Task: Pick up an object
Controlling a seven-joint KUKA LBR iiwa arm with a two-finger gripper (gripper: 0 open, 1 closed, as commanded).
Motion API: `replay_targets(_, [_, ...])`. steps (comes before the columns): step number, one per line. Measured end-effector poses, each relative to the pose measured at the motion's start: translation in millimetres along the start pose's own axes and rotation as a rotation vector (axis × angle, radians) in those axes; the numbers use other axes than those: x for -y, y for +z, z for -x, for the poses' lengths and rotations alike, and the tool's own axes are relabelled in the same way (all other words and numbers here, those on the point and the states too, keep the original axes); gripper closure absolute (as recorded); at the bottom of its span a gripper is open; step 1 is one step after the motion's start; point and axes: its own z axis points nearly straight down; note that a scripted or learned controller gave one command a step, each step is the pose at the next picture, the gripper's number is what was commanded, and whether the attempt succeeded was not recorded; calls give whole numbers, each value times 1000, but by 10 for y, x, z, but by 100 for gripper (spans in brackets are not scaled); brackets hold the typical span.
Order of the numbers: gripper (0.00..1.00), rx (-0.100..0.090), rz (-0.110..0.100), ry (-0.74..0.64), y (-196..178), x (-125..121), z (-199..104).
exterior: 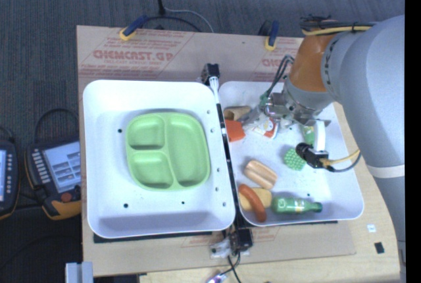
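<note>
Large grey arm with orange wrist band (368, 71) enters from the right, covering the right bin's upper right corner and part of its right rim. Brown cardboard-faced bench top (131, 54) shows a bare margin around both bins.

Left shallow white bin (99, 143) has bare floor all round a green three-compartment plastic tray (168, 149) sitting at its centre.

Right shallow white bin (342, 199) is crowded; open floor mainly along its right side.

Two-finger gripper (266, 118) is low in the upper part of that bin, amid small red-and-white items too blurred to identify. Whether it is released or clenched: cannot tell.

Candidates for picking, front half of the bin:
- green bottle (297, 206) lying on its side near the front rim
- tan hot-dog bun (260, 174) mid-bin
- red sausage-shaped piece (252, 201) touching the left wall
- small green textured piece (293, 158) beside a black cable end
</note>
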Motion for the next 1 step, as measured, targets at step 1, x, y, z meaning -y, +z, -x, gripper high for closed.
replay_targets(1, [100,0,-3,-1,-88,1,-1])
